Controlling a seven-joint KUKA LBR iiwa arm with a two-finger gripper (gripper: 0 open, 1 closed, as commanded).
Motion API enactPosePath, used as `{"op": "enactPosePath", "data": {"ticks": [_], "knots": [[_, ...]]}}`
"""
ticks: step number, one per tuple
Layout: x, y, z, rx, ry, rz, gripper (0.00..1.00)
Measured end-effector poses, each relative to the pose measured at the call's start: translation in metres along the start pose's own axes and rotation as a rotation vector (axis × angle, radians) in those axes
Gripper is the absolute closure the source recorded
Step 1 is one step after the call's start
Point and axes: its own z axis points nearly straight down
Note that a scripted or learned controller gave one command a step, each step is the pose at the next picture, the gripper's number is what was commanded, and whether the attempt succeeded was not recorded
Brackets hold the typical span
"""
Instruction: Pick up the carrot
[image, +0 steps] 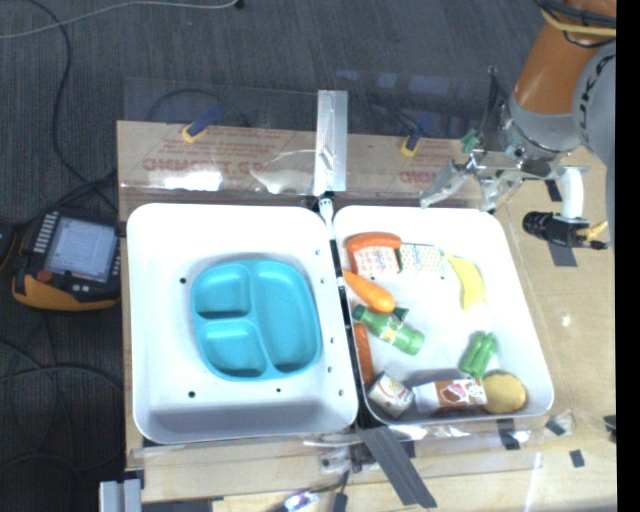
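The carrot (368, 293) lies in my right bin (520, 300), near its left wall, tilted, its lower end touching a green bottle (390, 329) — an orange-capped packet (374, 254) sits just above it. My gripper (478, 182) hangs outside that bin, above its far rim and well apart from the carrot, fingers spread wide with nothing between them. My arm comes in from the upper right, orange band (548, 65) high, wrist angled down-left.

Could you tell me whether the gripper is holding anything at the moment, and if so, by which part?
Nothing is held. The gripper is open above the far rim of the right bin, while the carrot lies in that bin, apart from it.
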Motion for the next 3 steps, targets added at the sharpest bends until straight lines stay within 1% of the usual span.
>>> {"op": "enactPosePath", "data": {"ticks": [1,2,3], "knots": [[0.046,0.001,0.030,0.002,0.000,0.092,0.00],[0.051,-0.103,0.129,0.002,0.000,-0.080,0.00],[0.044,-0.094,0.093,0.001,0.000,0.000,0.00]]}}
